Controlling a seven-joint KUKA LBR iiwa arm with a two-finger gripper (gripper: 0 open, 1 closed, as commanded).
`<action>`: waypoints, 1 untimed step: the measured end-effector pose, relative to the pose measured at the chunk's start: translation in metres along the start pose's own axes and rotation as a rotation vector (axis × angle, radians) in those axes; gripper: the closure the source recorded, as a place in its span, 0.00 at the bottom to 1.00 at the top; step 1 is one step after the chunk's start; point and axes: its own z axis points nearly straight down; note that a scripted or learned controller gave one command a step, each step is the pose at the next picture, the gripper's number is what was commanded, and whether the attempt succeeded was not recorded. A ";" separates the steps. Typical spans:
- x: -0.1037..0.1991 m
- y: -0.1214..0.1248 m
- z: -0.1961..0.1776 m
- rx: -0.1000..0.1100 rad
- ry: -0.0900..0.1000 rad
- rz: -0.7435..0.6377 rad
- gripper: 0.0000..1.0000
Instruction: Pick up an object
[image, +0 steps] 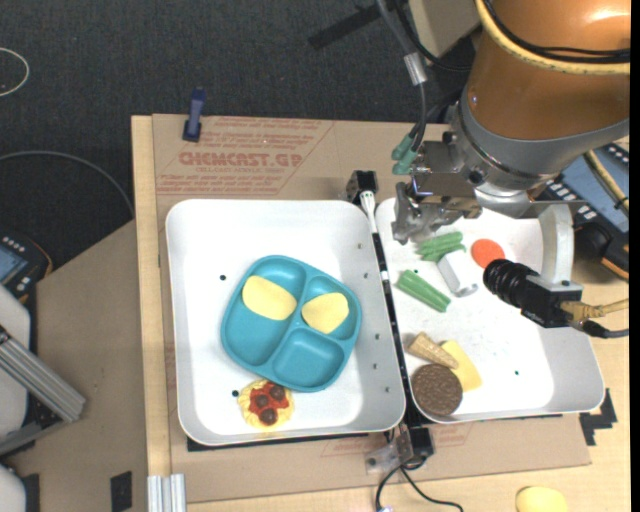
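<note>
My gripper (415, 228) hangs low over the back left part of the right bin (560, 400), just left of a green bean pod (440, 245). Its state is hidden by the wrist above it. Close by lie a second green pod (422, 290), a small white cylinder (458, 274) and an orange piece (486, 251). Toward the front of that bin sit a brown round cookie (438, 389), a yellow wedge (462, 364) and a tan cone-like piece (427, 349).
The left bin (190, 300) holds a blue divided plate (290, 322) with two yellow pieces on it, and a small pizza toy (265, 402) at its front. The divider between the bins runs just left of my gripper.
</note>
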 end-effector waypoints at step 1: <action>-0.036 -0.013 0.059 0.018 -0.005 0.013 1.00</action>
